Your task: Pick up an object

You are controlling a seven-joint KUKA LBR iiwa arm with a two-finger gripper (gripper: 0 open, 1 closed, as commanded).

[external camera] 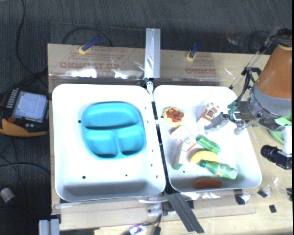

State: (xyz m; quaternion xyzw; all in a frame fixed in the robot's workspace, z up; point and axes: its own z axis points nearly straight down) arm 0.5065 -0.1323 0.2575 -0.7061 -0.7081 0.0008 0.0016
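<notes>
White bin (250, 165) at my nine o'clock holds a green bottle (219, 169), a yellow banana (203, 156) and small packets, while my fingers (224, 121) hover spread above its upper edge, gripping nothing.

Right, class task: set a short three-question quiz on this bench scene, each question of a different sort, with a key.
1. True or false: the blue plastic divided tray lies in the right white bin.
2. Multiple choice: which lies nearest the front wall of the right white bin? A) the yellow toy banana B) the flat reddish-brown disc C) the small round pizza toy
3. Fill in: the tool reaches in over the ___ bin.

Key: 1 false, it lies in the left white bin; 2 B; 3 right.
</notes>
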